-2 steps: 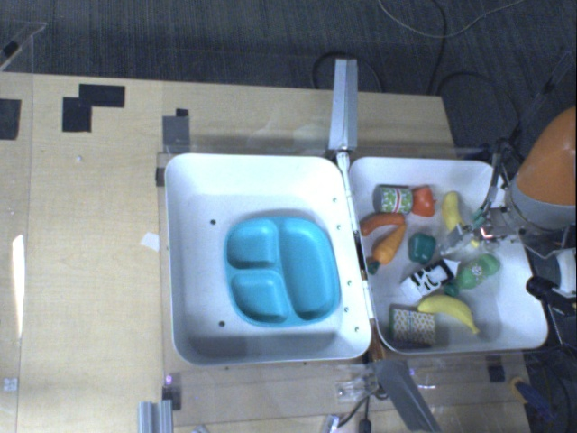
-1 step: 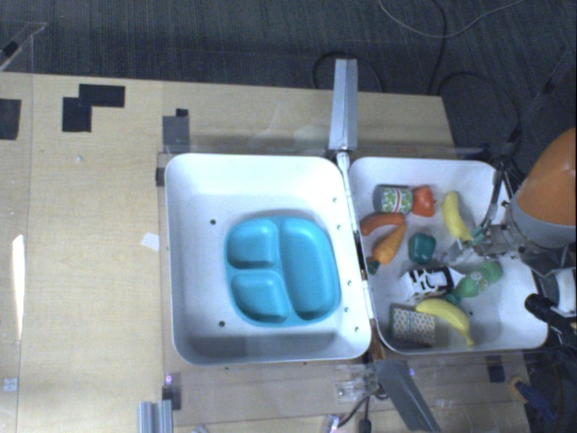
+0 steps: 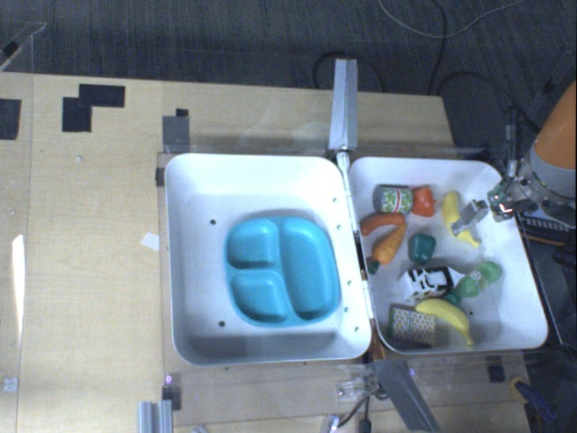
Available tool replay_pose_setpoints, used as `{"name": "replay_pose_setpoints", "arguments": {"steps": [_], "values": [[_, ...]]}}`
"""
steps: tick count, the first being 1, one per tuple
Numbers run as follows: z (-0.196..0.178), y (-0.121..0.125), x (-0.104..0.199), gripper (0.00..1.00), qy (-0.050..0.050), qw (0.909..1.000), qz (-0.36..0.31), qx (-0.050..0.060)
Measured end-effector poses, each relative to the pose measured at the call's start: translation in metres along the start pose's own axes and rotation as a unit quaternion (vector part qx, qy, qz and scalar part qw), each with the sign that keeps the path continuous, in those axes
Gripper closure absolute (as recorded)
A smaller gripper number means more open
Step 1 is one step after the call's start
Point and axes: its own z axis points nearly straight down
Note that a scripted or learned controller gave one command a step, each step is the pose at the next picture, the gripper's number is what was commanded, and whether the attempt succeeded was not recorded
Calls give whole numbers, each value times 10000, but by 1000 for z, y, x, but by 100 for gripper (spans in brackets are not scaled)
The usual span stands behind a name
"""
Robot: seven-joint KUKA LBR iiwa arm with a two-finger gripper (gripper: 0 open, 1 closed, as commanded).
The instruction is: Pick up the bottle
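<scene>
Lying in right bin (image 3: pixel 537 332): green bottle (image 3: pixel 476 280), beside banana (image 3: pixel 445 316). Hovering near bin's right rim: gripper (image 3: pixel 472 215), fingers spread, grasping nothing.

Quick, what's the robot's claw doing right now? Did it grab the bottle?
Gripper: over the right bin, near the yellow toy; open or shut cannot be told. No bottle is seen between its fingers.
</scene>
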Motion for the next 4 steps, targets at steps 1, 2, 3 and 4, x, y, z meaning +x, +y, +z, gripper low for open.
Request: {"name": "replay_pose_setpoints", "arguments": {"steps": [1, 2, 3, 4], "values": [[57, -43, 11, 0, 1, 10000, 33, 4], [72, -49, 20, 0, -21, 9959, 898, -30], [67, -46, 14, 0, 19, 9882, 1529, 20], [61, -29, 12, 0, 11, 9693, 2459, 14]]}}
